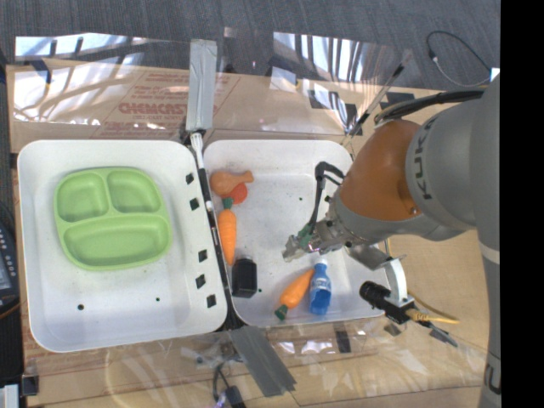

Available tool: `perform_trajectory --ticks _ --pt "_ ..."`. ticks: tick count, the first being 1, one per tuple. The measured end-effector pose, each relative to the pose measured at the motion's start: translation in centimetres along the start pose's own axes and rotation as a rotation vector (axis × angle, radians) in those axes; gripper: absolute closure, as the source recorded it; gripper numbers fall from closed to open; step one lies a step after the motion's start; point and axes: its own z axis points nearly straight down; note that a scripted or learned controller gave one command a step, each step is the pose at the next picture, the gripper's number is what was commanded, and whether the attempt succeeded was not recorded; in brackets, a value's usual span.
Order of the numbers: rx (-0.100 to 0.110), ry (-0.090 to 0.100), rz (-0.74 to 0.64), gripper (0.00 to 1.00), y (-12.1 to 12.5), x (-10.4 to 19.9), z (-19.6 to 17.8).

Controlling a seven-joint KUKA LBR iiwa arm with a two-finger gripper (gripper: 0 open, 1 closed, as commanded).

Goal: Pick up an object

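My gripper point(308, 243) hangs over the middle of the right bin point(280, 164), just above a blue bottle point(320, 288) and a small orange carrot point(295, 290) lying near the bin's front wall. It does not touch either of them. A longer carrot point(228, 236) lies along the left wall. A tan drumstick point(230, 181) and a red piece point(240, 194) rest at the back left. A black block point(245, 277) sits at the front left corner. The arm's orange band covers the bin's right side.
The left bin point(42, 296) holds a green divided plate point(110, 218). A taped divider point(208, 228) with black clips separates the two bins. Cardboard and foil lie behind the bins, and cables run at the right.
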Motion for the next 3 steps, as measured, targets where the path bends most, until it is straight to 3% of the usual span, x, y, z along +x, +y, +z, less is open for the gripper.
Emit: perform_trajectory --ticks 1,2,3 --pt "-0.001 -0.001 0.005 0.0 -1.4 1.3 4.4" --pt "0.0 -0.001 0.124 0.0 7.0 2.9 4.4" --pt "-0.003 -0.002 0.177 0.0 12.4 -1.0 0.6"
